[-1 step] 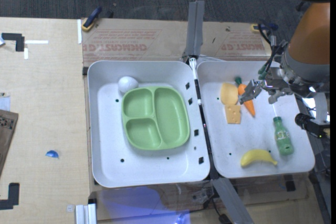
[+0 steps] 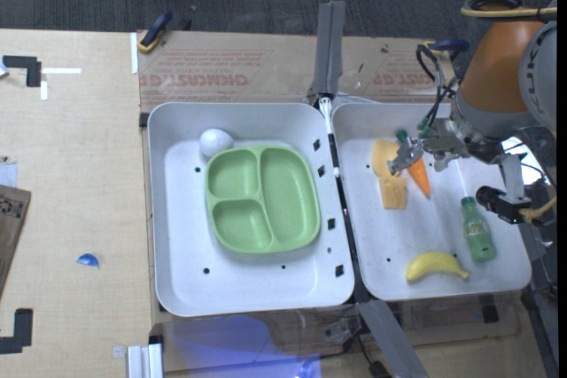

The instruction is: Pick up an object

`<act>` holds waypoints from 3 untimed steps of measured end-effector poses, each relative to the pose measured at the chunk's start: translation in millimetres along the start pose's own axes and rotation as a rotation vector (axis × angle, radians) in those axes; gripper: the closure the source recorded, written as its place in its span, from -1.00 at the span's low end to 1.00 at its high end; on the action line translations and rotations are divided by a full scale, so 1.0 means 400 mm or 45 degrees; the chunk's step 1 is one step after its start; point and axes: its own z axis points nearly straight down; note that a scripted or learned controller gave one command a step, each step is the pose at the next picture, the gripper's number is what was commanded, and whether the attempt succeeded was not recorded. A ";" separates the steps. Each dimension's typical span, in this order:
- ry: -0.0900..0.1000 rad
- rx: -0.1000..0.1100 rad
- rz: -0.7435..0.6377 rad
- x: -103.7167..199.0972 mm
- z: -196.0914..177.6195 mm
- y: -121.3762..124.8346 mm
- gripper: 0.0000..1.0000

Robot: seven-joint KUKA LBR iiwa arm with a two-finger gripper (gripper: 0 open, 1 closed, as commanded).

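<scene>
In the right bin (image 2: 496, 283), my gripper (image 2: 411, 157) hangs low over the back part, between a yellow cheese wedge (image 2: 386, 162) and an orange carrot (image 2: 420, 178). Its tip overlaps the carrot's upper end and the wedge's right edge. A second yellow block (image 2: 394, 193) lies just in front of the wedge. Toward the right wall a green bottle (image 2: 477, 230) lies on its side, and a banana (image 2: 436, 266) rests near the front edge.
The left bin (image 2: 177, 279) holds a green divided plate (image 2: 263, 197) and a small white ball (image 2: 215, 140) at its back left. A grey divider post (image 2: 329, 49) stands between the bins at the back. The arm's orange band (image 2: 496, 62) looms over the right bin's back corner.
</scene>
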 end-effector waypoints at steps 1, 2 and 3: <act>-0.001 -0.003 -0.021 -0.059 0.117 0.068 -1.00; -0.002 -0.005 -0.017 -0.062 0.093 0.068 1.00; -0.003 -0.006 -0.014 -0.065 0.070 0.069 1.00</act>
